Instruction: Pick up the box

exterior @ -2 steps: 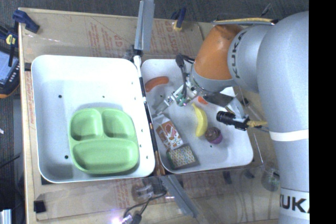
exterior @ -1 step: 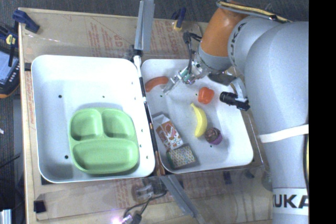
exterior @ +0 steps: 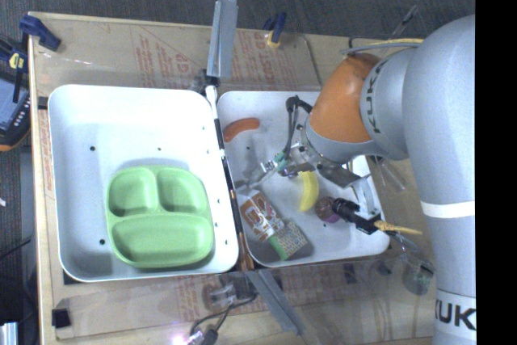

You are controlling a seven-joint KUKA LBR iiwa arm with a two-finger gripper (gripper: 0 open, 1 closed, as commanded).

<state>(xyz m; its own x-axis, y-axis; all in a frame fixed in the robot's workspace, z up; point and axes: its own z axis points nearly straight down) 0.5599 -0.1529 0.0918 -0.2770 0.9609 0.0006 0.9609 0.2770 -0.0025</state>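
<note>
Right bin (exterior: 242,105) | box (exterior: 273,226): brown-green, flat, tilted | hand (exterior: 271,166): grip state unclear

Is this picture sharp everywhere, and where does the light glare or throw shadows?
In the camera view, light is even and soft; the left bin wall glows bright, nearly washed out, with faint shadow beside the green divided plate. The arm casts shade across the right bin, where the box, banana and hand look slightly soft and grainy. A small glare spot sits at the bench's bottom edge.

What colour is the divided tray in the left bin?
Light green, plain with no pattern. The tray has three compartments; the camera view shows it clearly in the left bin.
</note>
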